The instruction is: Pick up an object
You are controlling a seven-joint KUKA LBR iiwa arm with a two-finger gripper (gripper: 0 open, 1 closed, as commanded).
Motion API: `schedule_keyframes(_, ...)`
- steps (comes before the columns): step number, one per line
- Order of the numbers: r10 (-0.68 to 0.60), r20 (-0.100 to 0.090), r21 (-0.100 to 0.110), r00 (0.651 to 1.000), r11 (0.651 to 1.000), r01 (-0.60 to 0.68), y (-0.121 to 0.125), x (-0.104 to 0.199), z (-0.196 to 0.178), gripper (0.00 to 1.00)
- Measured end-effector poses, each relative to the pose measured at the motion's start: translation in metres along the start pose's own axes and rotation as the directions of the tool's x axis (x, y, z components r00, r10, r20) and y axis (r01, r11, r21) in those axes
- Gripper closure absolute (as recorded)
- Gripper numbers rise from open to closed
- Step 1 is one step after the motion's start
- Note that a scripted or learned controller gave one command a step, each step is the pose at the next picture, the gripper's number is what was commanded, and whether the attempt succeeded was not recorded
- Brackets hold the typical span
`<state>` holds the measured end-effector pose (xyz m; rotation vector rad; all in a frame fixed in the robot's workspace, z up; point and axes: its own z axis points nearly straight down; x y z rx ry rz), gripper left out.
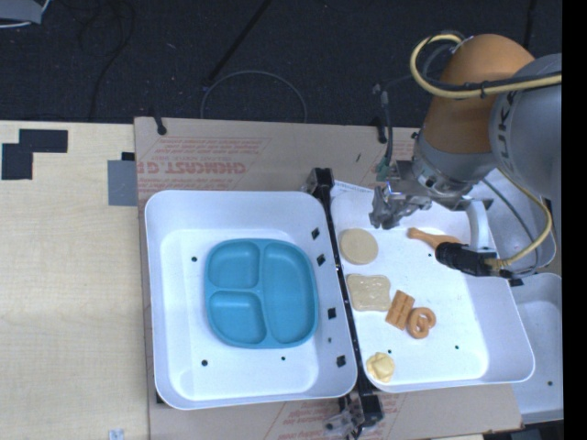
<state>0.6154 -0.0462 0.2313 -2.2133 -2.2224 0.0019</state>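
Five foods: right bin (495,360).
Gripper (386,211): far-left corner, finger state unclear.
Advice: centre above round cracker (359,246), then descend.

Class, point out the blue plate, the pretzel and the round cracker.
blue plate (260,292), camera view, centre divider.
pretzel (422,323), camera view, middle of the twist.
round cracker (359,246), camera view, centre of its face.

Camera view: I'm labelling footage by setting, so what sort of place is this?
Probably a robotics lab bench: a robot arm reaches over two white bins, one holding a blue tray, the other toy food.
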Motion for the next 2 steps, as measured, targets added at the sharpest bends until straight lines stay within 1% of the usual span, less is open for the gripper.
schedule_keyframes(1,0.001,0.001,0.001,1.000,1.000,-0.001,-0.011,0.053,0.009,1.00)
schedule_keyframes(2,0.000,0.000,0.001,1.000,1.000,0.000,-0.033,0.110,0.002,1.00)
